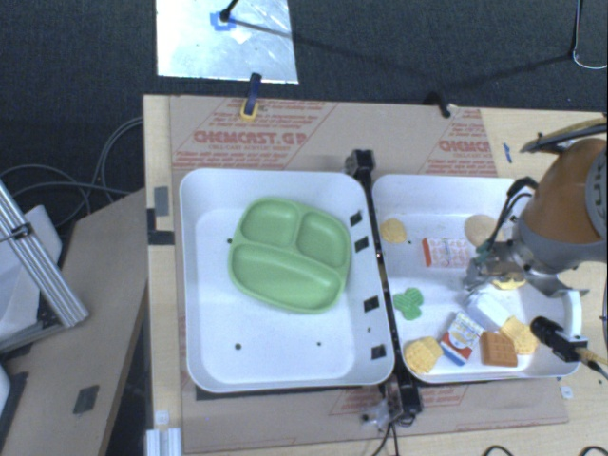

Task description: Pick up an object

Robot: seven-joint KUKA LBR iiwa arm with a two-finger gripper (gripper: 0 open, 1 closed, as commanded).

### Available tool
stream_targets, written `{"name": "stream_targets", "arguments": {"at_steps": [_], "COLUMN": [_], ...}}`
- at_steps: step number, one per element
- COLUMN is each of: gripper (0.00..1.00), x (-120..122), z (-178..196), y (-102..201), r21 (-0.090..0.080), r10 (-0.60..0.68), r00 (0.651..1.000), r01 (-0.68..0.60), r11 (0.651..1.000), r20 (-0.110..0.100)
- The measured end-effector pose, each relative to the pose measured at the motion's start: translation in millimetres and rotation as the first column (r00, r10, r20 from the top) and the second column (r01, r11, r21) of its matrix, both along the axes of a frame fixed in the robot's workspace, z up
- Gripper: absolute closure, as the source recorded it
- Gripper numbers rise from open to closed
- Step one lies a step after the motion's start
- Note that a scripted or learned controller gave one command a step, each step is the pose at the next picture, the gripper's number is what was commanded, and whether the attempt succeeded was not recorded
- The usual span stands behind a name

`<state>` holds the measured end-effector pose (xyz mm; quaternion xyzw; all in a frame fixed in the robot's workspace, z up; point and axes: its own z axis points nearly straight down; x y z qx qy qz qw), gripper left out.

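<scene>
My gripper (483,275) is low in the right bin (427,193), near its middle right, at the end of the grey arm with the orange band (570,193). It hangs just above a white block (492,309) and beside a yellowish piece (510,279) that the wrist partly hides. A red and white packet (445,252) lies just left of it. Nothing shows between its tips.
Also in the right bin are a yellow round biscuit (393,231), a tan disc (480,226), a green sprig (408,302), a round waffle (423,354), a small colourful box (461,335) and a brown cracker (498,349). A green divided plate (290,255) lies in the left bin (204,331).
</scene>
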<state>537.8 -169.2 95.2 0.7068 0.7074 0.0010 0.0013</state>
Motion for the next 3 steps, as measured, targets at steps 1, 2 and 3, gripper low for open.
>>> {"name": "stream_targets", "arguments": {"at_steps": [1, 2, 3], "gripper": [1.0, 1.0, 1.0], "x": [5.8, 1.0, 2.0], "z": [63.7, 122.5, 129.6], "y": [0.3, 6.6, 6.6], "r21": [-0.002, -0.001, 0.0], "r10": [0.003, 0.004, 0.004], "r00": [1.0, 1.0, 1.0], "r01": [-0.003, -0.004, -0.004], "r11": [1.0, 1.0, 1.0], "r20": [0.004, 0.003, 0.0]}}
